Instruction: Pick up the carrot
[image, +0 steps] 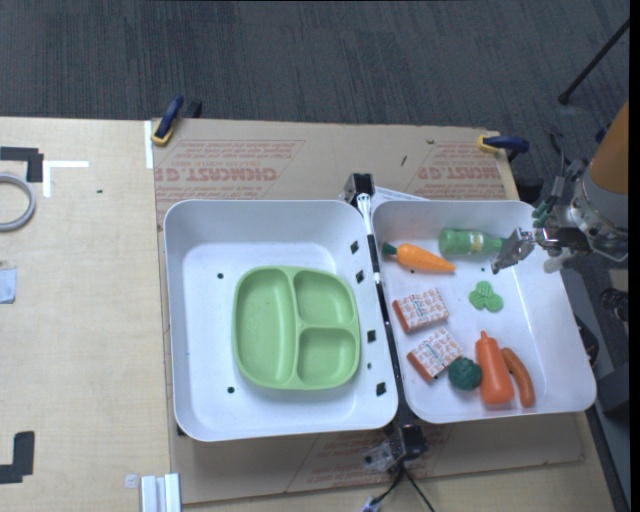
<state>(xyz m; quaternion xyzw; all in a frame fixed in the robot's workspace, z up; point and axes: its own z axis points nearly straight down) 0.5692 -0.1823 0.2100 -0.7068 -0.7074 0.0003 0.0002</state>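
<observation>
The orange carrot (424, 259), with a small green top at its left end, lies in the right bin (570, 330) near the far left corner. My gripper (514, 251) hangs over the far right part of the same bin, to the right of the carrot and apart from it. A green bottle (470, 241) lies between the gripper and the carrot. Nothing shows in the gripper's grasp.
The right bin also holds a green clover piece (486, 296), two wafer blocks (420, 309) (435, 353), a broccoli (464, 374), an orange bottle (491, 372) and a sausage (518, 376). A green divided plate (297, 327) sits in the left bin (190, 300).
</observation>
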